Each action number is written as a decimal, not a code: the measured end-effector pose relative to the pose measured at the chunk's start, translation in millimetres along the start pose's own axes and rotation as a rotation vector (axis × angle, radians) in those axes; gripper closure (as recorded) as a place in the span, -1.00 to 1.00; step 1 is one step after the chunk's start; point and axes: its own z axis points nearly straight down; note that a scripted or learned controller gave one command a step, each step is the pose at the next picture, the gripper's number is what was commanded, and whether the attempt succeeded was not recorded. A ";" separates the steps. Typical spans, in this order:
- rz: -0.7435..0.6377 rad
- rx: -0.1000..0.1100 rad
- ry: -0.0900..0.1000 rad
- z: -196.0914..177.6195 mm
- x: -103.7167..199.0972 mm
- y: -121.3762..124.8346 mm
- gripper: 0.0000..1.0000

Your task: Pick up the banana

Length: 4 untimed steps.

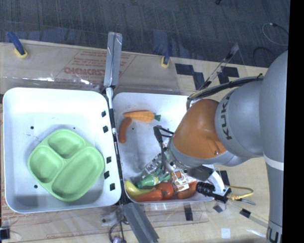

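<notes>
One claw (pixel 162 169) low over the banana (pixel 131 188), grip state impossible to tell.

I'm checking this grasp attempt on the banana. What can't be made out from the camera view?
- Gripper: too cluttered and small to judge open or shut.
- Banana: partly covered by the red vegetable.
- Right bin: its right side hidden under the arm.

Robotics lab: grey KUKA arm (pixel 251 127) over taped wooden bench (pixel 54 65), two white bins (pixel 12 138), loose cables.
</notes>
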 end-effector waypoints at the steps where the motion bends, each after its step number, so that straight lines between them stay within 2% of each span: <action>1: 0.000 0.000 0.000 0.1 0.1 0.0 -1.00; 2: 0.000 0.000 0.000 0.1 0.1 0.0 -1.00; 3: 0.371 0.003 0.001 10.7 2.1 -1.1 -1.00; 4: 0.366 0.003 0.001 1.0 1.6 -0.6 1.00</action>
